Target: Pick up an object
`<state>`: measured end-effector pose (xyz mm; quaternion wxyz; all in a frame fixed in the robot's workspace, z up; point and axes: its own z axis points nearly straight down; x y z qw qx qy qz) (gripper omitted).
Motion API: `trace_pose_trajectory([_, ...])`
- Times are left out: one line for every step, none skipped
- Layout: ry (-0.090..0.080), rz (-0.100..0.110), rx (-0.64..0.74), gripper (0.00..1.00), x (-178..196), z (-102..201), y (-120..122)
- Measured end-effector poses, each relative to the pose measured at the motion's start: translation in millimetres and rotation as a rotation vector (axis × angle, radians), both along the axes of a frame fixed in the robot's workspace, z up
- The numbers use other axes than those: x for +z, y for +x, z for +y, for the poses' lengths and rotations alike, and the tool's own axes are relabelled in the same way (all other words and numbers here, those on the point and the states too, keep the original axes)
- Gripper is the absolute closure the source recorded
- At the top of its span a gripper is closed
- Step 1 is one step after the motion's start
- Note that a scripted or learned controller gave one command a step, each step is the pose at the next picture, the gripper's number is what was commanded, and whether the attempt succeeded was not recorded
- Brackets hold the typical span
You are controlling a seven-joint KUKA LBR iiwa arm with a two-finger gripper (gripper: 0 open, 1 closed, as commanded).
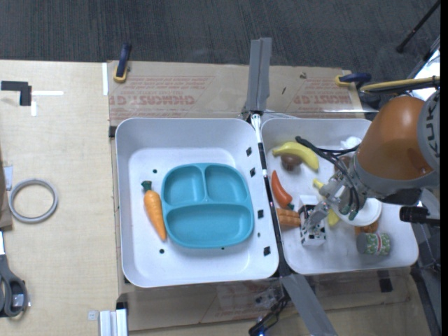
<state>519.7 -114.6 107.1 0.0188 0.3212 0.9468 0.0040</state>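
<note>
My gripper [313, 228] hangs low over the right bin [336, 257], near its left-centre, reaching in from the right under the orange-banded wrist [395, 142]. Just left of it lie a red pepper [280, 187] and an orange piece [287, 218]. A banana [297, 152] with a brown item [290, 163] beside it rests at the bin's back. A small yellow piece [332, 218] sits right beside the gripper, and a green and red can [373, 243] lies at the front right. I see nothing clearly held.
The left bin [133, 257] holds a teal divided plate [208, 205] and a carrot [155, 212] on its left. A grey tape ring [31, 200] and scissors [12, 292] lie on the bench at the far left. An orange and white cup [369, 215] stands under the arm.
</note>
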Motion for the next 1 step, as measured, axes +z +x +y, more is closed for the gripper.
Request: trace_pose_trajectory([0.003,0.026,-0.084,0.00,-10.6,19.9,9.3])
